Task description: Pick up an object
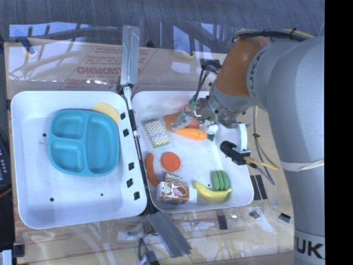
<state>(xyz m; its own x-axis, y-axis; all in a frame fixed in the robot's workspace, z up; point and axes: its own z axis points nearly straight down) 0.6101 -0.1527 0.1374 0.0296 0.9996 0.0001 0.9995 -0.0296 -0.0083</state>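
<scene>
My gripper (189,119) reaches down into the upper part of the right bin (237,197). It hovers right over an orange carrot (193,134), with another orange piece (171,118) just to its left. I cannot tell whether it touches either one. Nearby in the same bin lie a patterned cracker block (157,132), an orange disc (170,161), a red sausage (149,169), a small carton (174,192), a banana (212,192) and a green pea pod (220,179).
The left bin (33,203) holds a blue divided plate (84,141) and a yellow piece (107,112) at the plate's upper right. A ridge with black clips (132,148) separates the bins. The grey arm (287,104) fills the right side.
</scene>
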